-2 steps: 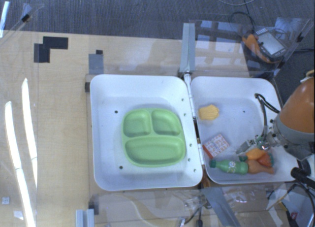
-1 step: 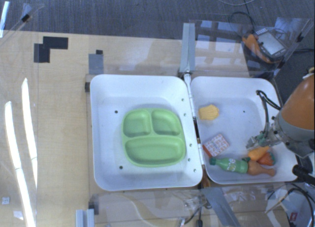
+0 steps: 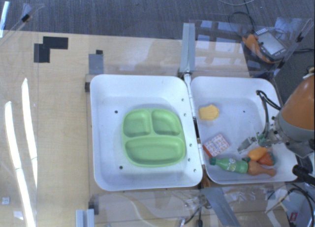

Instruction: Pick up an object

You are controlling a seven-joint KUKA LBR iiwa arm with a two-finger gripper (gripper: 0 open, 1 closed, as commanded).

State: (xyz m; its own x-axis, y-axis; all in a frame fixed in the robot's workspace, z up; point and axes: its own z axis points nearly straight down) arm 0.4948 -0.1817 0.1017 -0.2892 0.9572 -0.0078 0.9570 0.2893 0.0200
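Observation:
The right bin [image 3: 231, 90] holds several small items. A yellow lump [image 3: 208, 112] lies near its left wall. A red-and-white checkered packet [image 3: 216, 145] sits lower down. Along the front wall lie a green bottle [image 3: 230, 165] on its side, an orange piece [image 3: 257, 153], a red-orange piece [image 3: 266, 159] and a brown drumstick shape [image 3: 261, 170]. My gripper [image 3: 253, 143] is low in the bin's right front corner, just above and touching the edge of the orange piece. Nothing is visibly lifted.
The left bin [image 3: 106, 122] holds a green divided plate [image 3: 153, 137] in its middle. The arm's orange band [image 3: 301, 108] hangs over the right bin's right rim. Cables and a clear box [image 3: 268, 44] lie behind the right bin.

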